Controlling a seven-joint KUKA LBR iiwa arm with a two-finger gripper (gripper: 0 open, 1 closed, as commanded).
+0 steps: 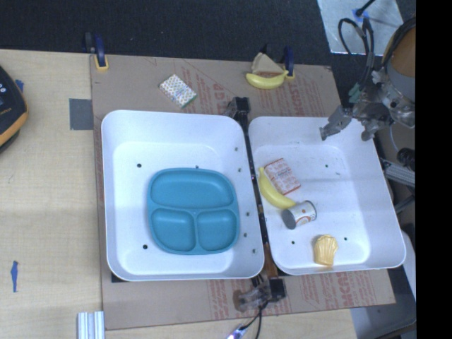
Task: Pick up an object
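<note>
1. Surveying from the left: pale wooden bench top [49, 189] with a dark yellow-edged device [8, 111] at its left edge, brown cardboard sheet [141, 90] under both bins.
2. Left shallow white bin [120, 133]: holds a blue three-compartment plastic tray [192, 210], lying flat.
3. On the cardboard behind the bins: small patterned packet [177, 90], then a yellow banana-shaped toy [265, 80] by a clamp.
4. Right shallow white bin [353, 182]: red-and-white flat packet [282, 176] touching a yellow plastic banana [274, 193]; small white can with a grey end [299, 214] just beside the banana tip; pale yellow ridged piece [325, 250] near the front wall.
5. Two-finger gripper [347, 128]: poised over the bin's far right corner, fingers spread wide, nothing between them, well apart from every object.
6. Step judged: approach, no grasp begun. Next move calls for travel forward and left, then descent over one chosen item.
7. Beyond the bench: dark floor [176, 6].
</note>
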